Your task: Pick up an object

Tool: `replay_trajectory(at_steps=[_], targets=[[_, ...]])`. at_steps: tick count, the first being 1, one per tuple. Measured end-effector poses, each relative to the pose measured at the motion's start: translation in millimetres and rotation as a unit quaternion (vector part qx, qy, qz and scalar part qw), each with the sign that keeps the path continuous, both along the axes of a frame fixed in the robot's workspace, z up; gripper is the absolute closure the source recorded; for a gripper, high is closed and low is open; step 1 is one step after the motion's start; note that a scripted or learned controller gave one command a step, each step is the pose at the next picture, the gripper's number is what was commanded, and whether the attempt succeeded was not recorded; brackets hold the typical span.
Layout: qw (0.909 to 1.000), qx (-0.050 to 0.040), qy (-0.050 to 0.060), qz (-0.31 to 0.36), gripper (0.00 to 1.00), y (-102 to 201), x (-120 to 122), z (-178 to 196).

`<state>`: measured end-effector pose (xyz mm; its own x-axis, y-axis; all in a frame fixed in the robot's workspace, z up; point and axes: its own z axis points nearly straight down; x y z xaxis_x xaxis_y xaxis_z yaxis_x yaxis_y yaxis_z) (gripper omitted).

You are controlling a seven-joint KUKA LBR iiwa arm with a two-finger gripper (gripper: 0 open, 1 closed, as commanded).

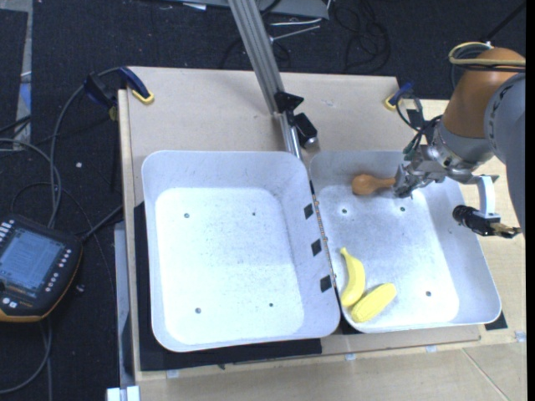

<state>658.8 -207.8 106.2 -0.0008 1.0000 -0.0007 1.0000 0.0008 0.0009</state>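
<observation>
- The grey arm, with its orange band above the wrist, reaches in from the right edge and angles down toward the back of the right bin.
- The end effector sits low over the far part of that bin, just at the right end of a brown wooden object (it looks like a spoon or small pear-shaped piece, rounded end to the left). Whether the end effector is wide, narrow or gripping the piece cannot be told: its tip is dark and small here, and the contact point is hidden.
- The brown object lies near the back wall of the right bin, close to the divide between the two bins.
- A yellow banana lies in the near left part of the right bin, curved, beside the shared edge.
- A second yellow piece, shorter and blunt, lies touching or just beside the banana's lower end, toward the near wall.
- The left bin sits alongside on the counter.
- A slanted metal pole crosses the back of the counter, and a handheld control pendant rests on the floor at left, well apart from the bins.
</observation>
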Motion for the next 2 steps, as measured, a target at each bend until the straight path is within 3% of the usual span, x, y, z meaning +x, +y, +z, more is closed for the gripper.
replay_trajectory(at_steps=[2], targets=[[1.0000,-0.0003,-0.002,0.000,1.00,1,-12,97]])
